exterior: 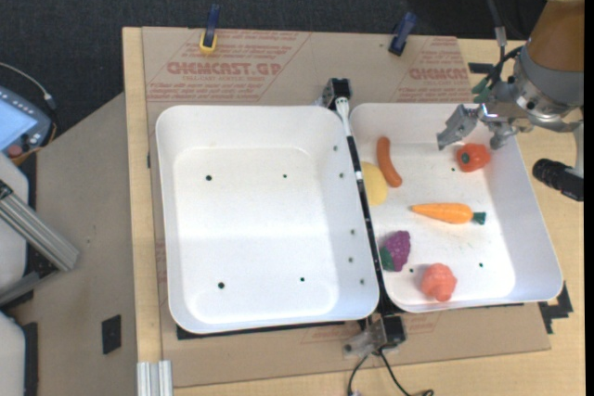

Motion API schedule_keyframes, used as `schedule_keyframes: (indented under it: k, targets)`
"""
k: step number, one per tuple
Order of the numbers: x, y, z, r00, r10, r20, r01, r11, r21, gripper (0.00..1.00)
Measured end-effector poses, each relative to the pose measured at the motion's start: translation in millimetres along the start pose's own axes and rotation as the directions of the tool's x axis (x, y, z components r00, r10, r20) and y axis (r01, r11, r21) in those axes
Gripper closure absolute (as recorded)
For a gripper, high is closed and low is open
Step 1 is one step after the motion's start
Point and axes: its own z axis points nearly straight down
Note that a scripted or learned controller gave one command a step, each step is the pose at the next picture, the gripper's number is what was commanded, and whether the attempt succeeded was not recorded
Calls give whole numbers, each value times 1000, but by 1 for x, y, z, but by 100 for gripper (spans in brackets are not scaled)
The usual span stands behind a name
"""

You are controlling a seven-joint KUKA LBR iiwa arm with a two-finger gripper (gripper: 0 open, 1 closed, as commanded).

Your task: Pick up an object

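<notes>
Both bins, the left [251,218] and the right [501,255], are plain white with small dark dots. In the right bin lie a red tomato [471,158], an orange-red sausage [388,161], a pale yellow lemon [374,183], an orange carrot [445,213] with a green tip, purple grapes [396,249] and a pink-red strawberry [437,281]. The desk [278,60] is tan cardboard with red lettering. The pincer [476,131] is grey.

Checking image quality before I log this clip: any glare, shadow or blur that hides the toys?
Camera view: even light and sharp focus; the left bin floor shows a brighter lower band, mild glare; soft shadows sit under the carrot and tomato; the end effector is sharp, and the grapes read clearly.
</notes>
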Motion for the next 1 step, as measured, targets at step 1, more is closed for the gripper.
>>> schedule_keyframes:
  k: [1]
  targets:
    - [-60,70,-32,1000,0,6,0,1000,-11,0]
